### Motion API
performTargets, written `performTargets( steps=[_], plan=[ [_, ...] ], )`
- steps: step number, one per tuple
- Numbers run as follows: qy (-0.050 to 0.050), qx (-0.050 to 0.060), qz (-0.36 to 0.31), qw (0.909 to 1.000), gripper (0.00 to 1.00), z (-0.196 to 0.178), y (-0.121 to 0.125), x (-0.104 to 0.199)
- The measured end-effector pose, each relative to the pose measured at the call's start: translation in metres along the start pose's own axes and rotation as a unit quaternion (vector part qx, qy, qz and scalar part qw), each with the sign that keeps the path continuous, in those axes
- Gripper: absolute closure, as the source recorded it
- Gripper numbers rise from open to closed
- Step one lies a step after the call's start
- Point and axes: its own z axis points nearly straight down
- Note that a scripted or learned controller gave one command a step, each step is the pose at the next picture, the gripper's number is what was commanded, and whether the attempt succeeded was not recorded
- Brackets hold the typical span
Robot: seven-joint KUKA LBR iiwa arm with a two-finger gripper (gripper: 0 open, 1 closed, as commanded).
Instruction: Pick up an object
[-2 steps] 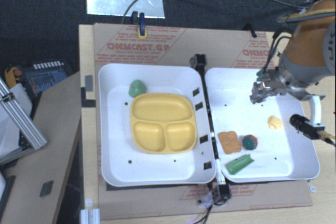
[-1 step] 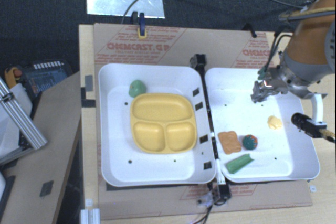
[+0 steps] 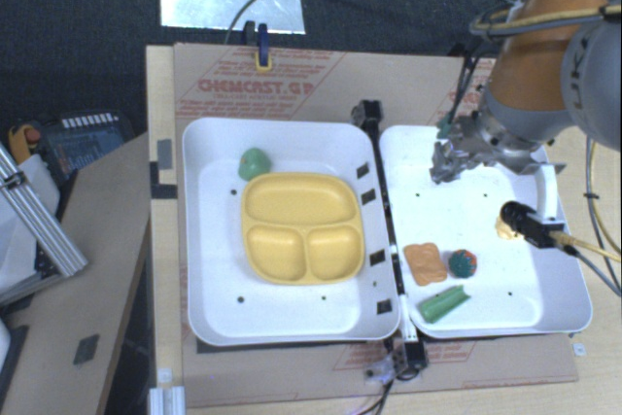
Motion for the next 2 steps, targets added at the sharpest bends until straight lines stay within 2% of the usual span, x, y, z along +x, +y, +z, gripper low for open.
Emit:
performTargets(
  steps=[2],
  plan=[
    [0.0, 0.0, 0.001, 1.0, 1.0, -0.008, 0.011, 0.11]
  ],
)
